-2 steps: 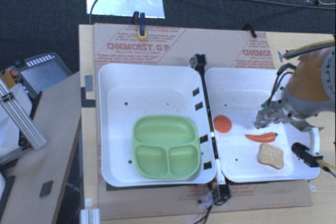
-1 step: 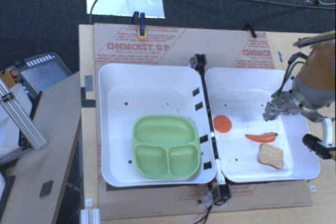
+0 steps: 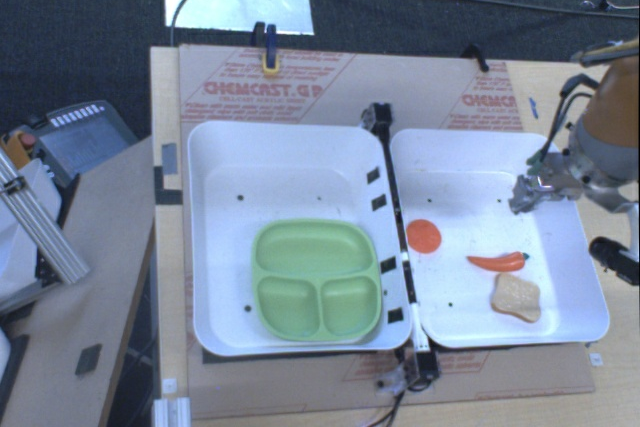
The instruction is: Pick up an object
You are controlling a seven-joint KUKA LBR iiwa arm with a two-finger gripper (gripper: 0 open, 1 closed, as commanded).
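Candidates for pickup all lie in the right bin: a red chili pepper near the middle of the floor, a tan slice of bread just below it toward the near right corner, and a flat orange disc off to the left, close to the divider between bins. None touches another. The pepper looks the best target: it is nearest the gripper, long and thin, and lies roughly crosswise in the view, so closing across its narrow width at mid-length should seat it well; gripping along its length would likely miss or flick it aside. The disc looks too flat to catch without scraping the floor. The gripper sits above the far right part of the same bin, well apart from the pepper, up and to the right of it in the view, holding nothing; open or closed cannot be told at this resolution. Judged step: approach, no descent yet. The left bin carries a green divided plate, not relevant here.
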